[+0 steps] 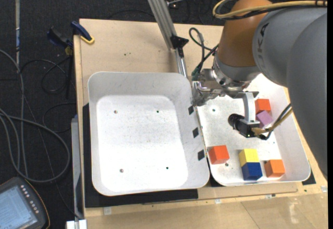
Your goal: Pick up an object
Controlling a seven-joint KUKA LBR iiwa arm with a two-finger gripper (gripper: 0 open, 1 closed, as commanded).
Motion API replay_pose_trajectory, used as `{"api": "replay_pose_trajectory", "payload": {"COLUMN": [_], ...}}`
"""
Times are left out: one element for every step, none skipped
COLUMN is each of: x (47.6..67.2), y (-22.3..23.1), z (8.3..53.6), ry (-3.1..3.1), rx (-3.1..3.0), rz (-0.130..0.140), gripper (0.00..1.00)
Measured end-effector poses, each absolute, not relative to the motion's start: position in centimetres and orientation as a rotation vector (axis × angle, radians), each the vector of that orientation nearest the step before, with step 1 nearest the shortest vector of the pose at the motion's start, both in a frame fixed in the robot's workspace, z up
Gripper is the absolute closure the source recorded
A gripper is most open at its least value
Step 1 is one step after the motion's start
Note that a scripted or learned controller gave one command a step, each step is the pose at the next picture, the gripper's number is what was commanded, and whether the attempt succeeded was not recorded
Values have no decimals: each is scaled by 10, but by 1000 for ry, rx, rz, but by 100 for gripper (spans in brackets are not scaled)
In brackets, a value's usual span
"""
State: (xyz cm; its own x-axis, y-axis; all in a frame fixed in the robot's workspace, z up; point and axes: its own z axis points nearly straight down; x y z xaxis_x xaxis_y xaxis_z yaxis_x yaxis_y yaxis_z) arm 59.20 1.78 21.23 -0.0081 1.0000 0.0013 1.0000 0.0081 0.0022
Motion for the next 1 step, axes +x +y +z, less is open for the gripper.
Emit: {"api": "replay_pose_trajectory", "payload": {"x": [616], "y": [65], "z": [209], "ry": [2228], "rx": [2213], "rz": [4], "gripper": [100]}}
